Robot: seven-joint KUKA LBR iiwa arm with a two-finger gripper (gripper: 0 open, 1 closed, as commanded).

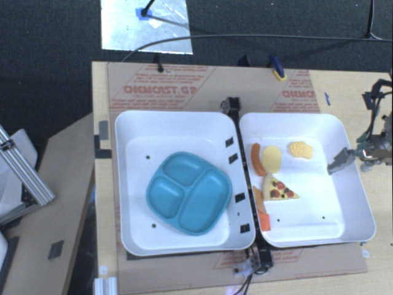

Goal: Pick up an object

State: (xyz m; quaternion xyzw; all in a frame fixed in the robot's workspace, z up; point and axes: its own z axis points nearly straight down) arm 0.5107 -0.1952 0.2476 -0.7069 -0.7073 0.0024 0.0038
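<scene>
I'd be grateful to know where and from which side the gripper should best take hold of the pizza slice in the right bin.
Probably from above, fingers closing across the pizza slice near its narrow upper tip. It lies flat, so a side approach offers little. The yellow piece sits close above the tip, so grip slightly lower.

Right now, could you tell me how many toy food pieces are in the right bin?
5, all in the right bin's left half: a sausage, a yellow round piece, a crinkly yellow piece, a pizza slice and an orange piece along the left wall.
</scene>
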